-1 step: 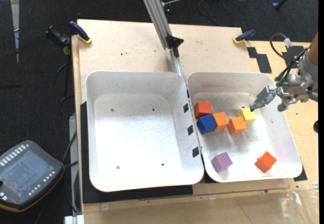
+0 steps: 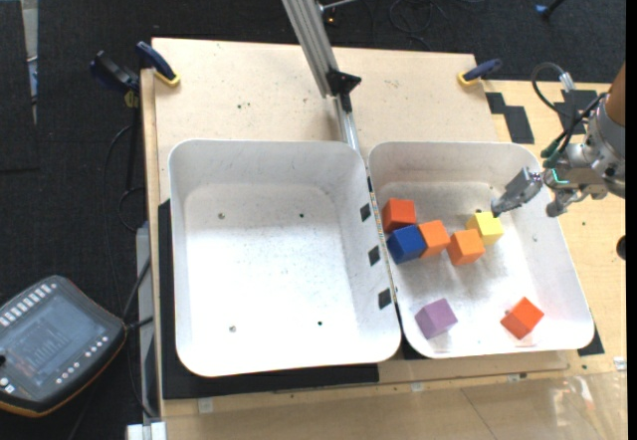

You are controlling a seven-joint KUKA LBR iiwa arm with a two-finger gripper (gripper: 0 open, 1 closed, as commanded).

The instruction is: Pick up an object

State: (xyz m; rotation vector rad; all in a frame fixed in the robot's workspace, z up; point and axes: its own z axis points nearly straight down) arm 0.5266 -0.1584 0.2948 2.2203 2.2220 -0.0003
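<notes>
From my remote station I judge the task as barely begun: nothing is lifted, and all the blocks lie on the floor of the right bin (image 2: 557,259). The end effector (image 2: 518,193) hangs just above and to the right of the yellow block (image 2: 488,225), very near it, but I cannot tell if they touch, and I cannot tell how wide it stands. So the whole pick is left: come down, close, raise. Taking the yellow block as my landmark, an orange block (image 2: 465,246) sits just beside it on the lower left, and further left come another orange block (image 2: 434,234), a blue block (image 2: 406,244) and a darker orange block (image 2: 399,212), all crowded together. To the right of the yellow block the floor is bare up to the bin wall. A purple block (image 2: 436,318) and a red-orange block (image 2: 522,318) lie well apart below it. The left bin (image 2: 199,179) gives free room on the counter (image 2: 259,90).
</notes>
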